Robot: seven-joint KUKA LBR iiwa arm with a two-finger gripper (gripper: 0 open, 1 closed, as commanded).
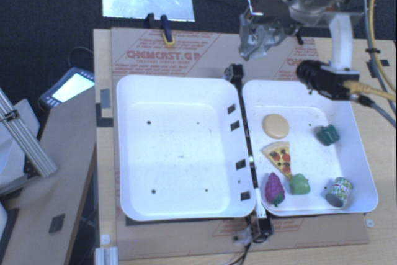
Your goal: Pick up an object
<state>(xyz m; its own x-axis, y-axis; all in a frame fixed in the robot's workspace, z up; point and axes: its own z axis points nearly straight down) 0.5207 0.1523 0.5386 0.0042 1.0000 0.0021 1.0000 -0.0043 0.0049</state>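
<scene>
Your gripper [259, 46] hangs above the bins' far edge; its fingers look empty, though how wide they stand is unclear. The pizza slice [278, 157] lies in the right bin [356, 161], beside the tan disc [275, 126].

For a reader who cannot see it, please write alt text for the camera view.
A robot arm's hand hangs above the far edge of two white bins. The right bin holds a round tan cookie, a pizza slice, purple grapes, a green pepper, a small can and a dark green toy.
</scene>
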